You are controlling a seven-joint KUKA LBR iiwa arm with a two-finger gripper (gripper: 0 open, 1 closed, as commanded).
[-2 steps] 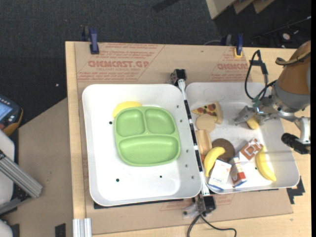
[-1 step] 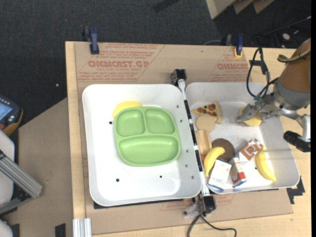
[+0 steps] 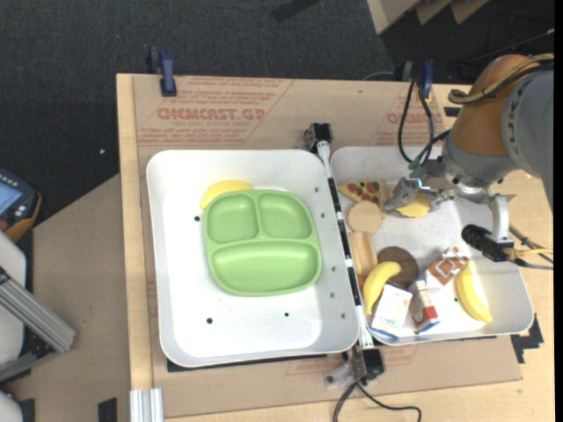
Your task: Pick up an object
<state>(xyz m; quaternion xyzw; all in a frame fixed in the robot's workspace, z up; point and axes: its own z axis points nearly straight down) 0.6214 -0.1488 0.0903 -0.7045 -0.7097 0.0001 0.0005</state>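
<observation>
Reading "CHEMCAST GP": bench board [image 3: 211, 112]

Bright, even light from above washes the two white bins [image 3: 176, 323] nearly to glare, and shadows stay short and soft (faintest under the green tray [image 3: 261, 240]). Focus is slightly soft everywhere; the dark floor on the far side loses detail.

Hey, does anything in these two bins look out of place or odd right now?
One thing: a yellow object in the left bin is mostly hidden under the far-left edge of the green divided plate, so the plate may not sit flat. The right bin is just a loose jumble of toy food near the gripper.
</observation>
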